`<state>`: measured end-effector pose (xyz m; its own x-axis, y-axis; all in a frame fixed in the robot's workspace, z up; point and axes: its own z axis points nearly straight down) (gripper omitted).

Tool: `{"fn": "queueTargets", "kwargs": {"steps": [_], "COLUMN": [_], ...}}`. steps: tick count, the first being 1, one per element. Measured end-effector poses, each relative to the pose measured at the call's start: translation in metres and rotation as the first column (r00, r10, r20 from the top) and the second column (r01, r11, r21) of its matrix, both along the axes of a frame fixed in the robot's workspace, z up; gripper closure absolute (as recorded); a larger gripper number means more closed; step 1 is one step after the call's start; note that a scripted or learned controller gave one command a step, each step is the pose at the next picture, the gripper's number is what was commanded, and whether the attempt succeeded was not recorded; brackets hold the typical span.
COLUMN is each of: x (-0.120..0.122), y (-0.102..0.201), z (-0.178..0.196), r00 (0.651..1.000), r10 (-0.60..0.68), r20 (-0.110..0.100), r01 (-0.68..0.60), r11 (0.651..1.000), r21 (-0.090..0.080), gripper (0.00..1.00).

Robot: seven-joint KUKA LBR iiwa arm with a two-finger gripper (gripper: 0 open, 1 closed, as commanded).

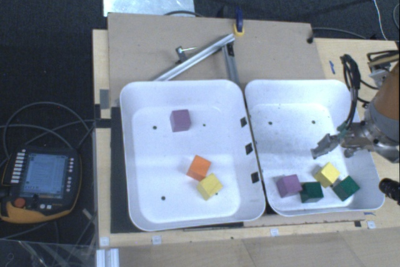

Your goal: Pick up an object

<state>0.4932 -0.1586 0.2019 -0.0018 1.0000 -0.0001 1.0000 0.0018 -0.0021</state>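
I'm seeing the gripper [326,146] hovering in the right bin [294,92], fingers unclear; I cannot tell their spread. Four blocks are crowding its near edge, the yellow block [327,174] nearest, leaving far floor open.

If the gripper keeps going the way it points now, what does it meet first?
The gripper points left over the right bin; probably bare bin floor first, with the purple cube off to the side. Depth is unclear.

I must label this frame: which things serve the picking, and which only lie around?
For the job:
tool
right bin: purple cube, two green cubes, yellow cube
left bin: purple, orange, yellow

Lying about:
teach pendant
metal bar
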Motion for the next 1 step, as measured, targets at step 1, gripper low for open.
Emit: {"fn": "queueTargets", "kwargs": {"steps": [1], "x": [-0.0039], "y": [0.0019], "z": [-0.0427], "r00": [1.0], "r10": [0.0], "r20": [0.0], "r01": [0.0], "r11": [1.0], "r21": [0.001], "gripper": [0.0]}}
